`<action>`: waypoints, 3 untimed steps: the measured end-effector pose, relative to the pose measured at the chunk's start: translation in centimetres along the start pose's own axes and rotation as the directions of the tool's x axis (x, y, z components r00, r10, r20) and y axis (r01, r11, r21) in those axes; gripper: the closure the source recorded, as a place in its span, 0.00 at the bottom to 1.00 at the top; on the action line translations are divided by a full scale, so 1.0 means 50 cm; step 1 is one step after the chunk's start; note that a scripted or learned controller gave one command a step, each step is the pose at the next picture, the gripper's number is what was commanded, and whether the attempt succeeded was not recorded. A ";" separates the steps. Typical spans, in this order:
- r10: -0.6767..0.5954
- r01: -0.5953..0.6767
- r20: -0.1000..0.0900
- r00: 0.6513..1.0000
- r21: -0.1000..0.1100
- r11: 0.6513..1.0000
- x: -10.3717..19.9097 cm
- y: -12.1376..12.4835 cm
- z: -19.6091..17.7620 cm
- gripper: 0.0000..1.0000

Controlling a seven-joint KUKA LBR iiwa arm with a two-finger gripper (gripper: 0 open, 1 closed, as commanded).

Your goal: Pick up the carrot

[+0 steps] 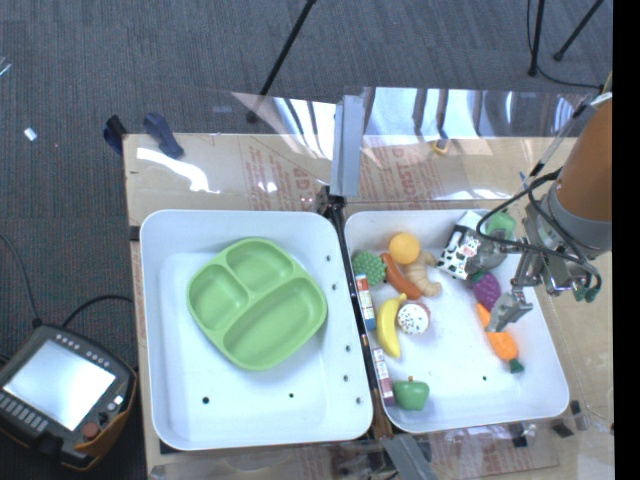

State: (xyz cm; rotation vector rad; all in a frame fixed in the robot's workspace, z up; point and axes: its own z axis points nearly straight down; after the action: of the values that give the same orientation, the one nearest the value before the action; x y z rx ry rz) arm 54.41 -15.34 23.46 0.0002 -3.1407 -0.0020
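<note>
1. Carrot (503,345): orange, green stub at its lower end; lies on the floor of the right bin (470,413), toward the bin's right wall.
2. Hand (508,311): just above the carrot's upper end, at or touching it; whether its fingers are apart or together cannot be told, and nothing is seen held between them.
3. Arm (590,183): grey with an orange band, up and right of the carrot.
4. Purple item (486,290): just up-left of the carrot, beside the hand.
5. Black-and-white spotted box (458,251): further up-left of the carrot.
6. Cupcake (412,318): left of the carrot, mid-bin.
7. Banana (388,328): left of the cupcake.
8. Orange ball (404,247): well up-left of the carrot.
9. Green apple (411,395): down-left of the carrot, near the bin's front wall.
10. Left bin (175,408): well left of the carrot; holds a green divided plate (257,303).
11. Counter (230,173): carries both bins.
</note>
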 end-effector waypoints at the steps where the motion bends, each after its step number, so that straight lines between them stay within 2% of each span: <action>1: 0.000 0.000 0.002 1.000 0.001 1.000 -0.001 0.000 0.001 0.00; 2: 0.096 -0.096 -0.001 0.995 0.000 0.995 0.001 -0.061 0.294 0.00; 3: 0.020 -0.020 0.002 1.000 0.000 1.000 -0.057 -0.027 0.293 1.00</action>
State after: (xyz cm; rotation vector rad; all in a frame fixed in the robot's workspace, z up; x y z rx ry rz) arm 57.24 -16.65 8.79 -0.0314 -3.1426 -0.0015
